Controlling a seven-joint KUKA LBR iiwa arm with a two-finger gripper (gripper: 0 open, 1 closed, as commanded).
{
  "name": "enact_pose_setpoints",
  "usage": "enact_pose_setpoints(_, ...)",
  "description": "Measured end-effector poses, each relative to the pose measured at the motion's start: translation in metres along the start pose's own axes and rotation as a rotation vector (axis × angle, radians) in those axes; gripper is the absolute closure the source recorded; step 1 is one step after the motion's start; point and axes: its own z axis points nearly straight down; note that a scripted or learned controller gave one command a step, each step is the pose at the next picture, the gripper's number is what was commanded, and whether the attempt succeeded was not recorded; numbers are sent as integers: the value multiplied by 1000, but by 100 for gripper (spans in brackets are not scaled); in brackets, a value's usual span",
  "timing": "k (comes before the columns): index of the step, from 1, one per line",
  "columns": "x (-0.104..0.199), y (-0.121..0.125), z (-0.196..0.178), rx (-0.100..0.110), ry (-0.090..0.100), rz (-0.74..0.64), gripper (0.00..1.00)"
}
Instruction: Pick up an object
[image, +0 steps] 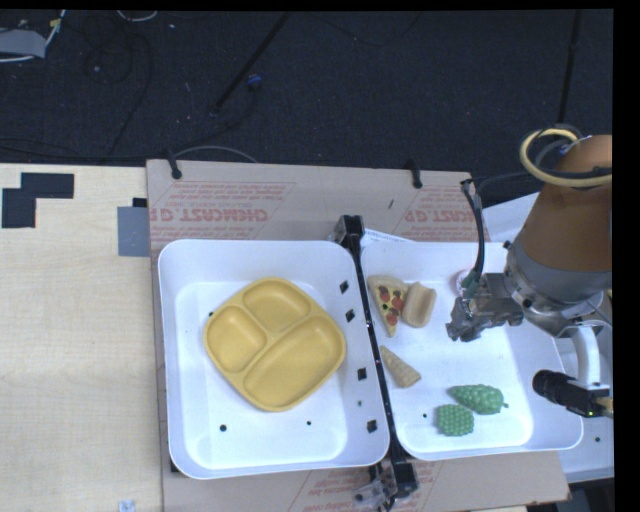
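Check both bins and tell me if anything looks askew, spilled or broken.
Nothing looks spilled or broken. The yellow divided plate sits turned at an angle in the left bin, not square to its walls. In the right bin, the pizza slice, bread roll, wedge and two green pieces lie loosely scattered.

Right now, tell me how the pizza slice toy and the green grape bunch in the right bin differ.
The pizza slice is tan with red and dark toppings; the grape bunch is plain green. The pizza slice is a flat wedge, the grape bunch a bumpy, rounded lump. The pizza slice lies near the divider at the bin's far side, touching a beige piece; the grape bunch sits at the near side. Both are toy foods in the right bin.
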Motion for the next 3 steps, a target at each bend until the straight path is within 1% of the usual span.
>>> enact_pose_setpoints(1, 48, 7, 0, -1, -1, 0, 100)
enact_pose_setpoints(2, 103, 9, -3, -1, -1, -1, 100)
enact_pose_setpoints(3, 151, -3, 7, 1, -1, 0, 100)
